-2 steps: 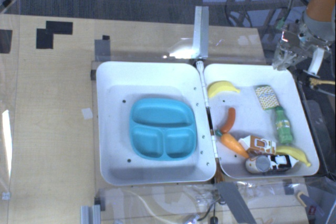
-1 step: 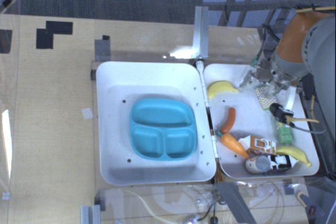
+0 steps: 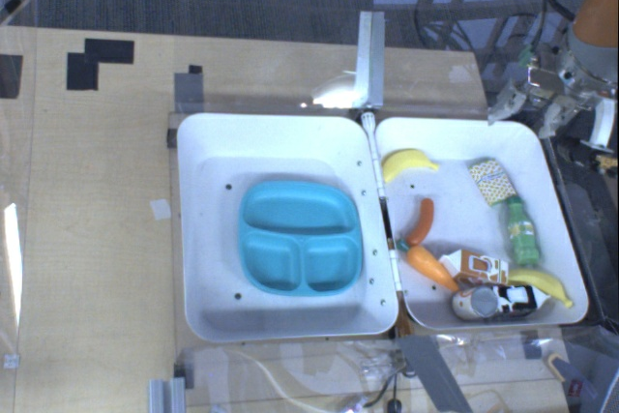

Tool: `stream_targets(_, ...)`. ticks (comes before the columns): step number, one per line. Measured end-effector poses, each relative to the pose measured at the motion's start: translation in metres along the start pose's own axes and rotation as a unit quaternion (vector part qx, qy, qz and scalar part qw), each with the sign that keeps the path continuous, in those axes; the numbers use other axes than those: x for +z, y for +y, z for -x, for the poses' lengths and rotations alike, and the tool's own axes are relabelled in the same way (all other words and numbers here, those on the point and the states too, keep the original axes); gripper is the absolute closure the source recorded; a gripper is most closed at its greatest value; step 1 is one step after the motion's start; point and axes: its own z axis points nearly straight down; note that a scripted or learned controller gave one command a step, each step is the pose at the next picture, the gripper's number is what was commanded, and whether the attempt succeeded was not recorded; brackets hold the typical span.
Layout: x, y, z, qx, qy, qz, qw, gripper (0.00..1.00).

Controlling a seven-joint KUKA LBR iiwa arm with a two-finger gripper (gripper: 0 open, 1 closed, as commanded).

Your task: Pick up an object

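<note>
The right bin holds several items. A yellow banana-like piece lies at its back left, with a red-orange sausage and a carrot in front of it. A patterned packet and a green bottle lie toward the right. Along the front are a small carton, a can and a banana. My gripper hangs above the bin's back right corner, open, with nothing between its fingers.
The left bin holds a blue divided plate. A metal post rises behind the seam between the two bins. Cables and frame parts crowd the back right near the arm.
</note>
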Motion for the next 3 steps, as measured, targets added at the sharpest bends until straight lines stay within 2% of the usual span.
stream_targets(1,0.127,-0.018,0.0,-0.023,0.0,0.0,0.9997,0.0)
stream_targets(2,0.115,-0.016,-0.002,-0.026,0.0,0.002,0.9997,1.0)
stream_targets(3,0.128,-0.012,-0.042,-0.017,0.001,-0.001,0.9999,1.0)
